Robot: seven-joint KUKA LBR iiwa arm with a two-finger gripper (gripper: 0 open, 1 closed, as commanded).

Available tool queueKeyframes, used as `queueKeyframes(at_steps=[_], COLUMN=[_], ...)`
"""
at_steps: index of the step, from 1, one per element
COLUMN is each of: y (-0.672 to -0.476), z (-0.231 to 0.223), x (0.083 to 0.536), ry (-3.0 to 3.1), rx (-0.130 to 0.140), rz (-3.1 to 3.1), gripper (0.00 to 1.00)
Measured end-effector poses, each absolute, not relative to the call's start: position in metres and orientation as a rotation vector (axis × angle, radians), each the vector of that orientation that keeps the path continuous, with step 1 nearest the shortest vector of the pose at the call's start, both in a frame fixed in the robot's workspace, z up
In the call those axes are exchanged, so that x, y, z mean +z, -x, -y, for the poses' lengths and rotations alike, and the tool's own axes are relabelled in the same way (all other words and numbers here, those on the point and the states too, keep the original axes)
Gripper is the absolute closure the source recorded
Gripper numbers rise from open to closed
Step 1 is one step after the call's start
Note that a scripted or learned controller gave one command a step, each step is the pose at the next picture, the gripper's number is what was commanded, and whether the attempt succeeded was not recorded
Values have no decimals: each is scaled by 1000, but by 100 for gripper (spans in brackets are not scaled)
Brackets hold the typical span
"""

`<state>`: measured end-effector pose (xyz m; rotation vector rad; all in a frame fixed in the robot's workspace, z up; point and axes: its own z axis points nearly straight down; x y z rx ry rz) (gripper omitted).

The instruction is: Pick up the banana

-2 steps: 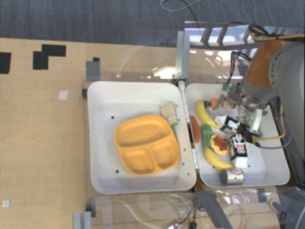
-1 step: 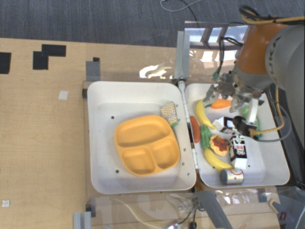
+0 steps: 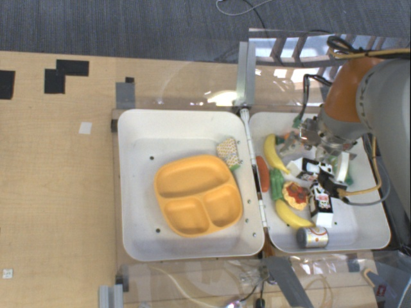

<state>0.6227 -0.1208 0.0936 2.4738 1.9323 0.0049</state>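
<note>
Two yellow bananas lie in the right bin (image 3: 376, 233). One banana (image 3: 274, 154) lies along the bin's left side near the back. The other banana (image 3: 292, 214) lies nearer the front, beside a toy pizza slice (image 3: 297, 195). My gripper (image 3: 307, 144) hangs low over the middle of the right bin, just right of the rear banana and apart from it. The grey arm with its orange band (image 3: 345, 98) comes in from the right and hides the bin's back right part. I see nothing held by the gripper.
The right bin also holds a red-orange carrot-like piece (image 3: 262, 171), a green item (image 3: 277, 186), a black and white carton (image 3: 321, 201) and a can (image 3: 313, 237). In the left bin (image 3: 138, 236) sit a yellow divided plate (image 3: 198, 195) and a small patterned item (image 3: 227, 150).
</note>
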Motion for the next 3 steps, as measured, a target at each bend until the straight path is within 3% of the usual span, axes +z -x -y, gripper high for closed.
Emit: queueKeyframes(at_steps=[1, 3], y=[-623, -623], z=[40, 40], x=[185, 185], ry=[-2062, -2062], rx=[5, 4], rz=[-2367, -2367], gripper=[0, 0])
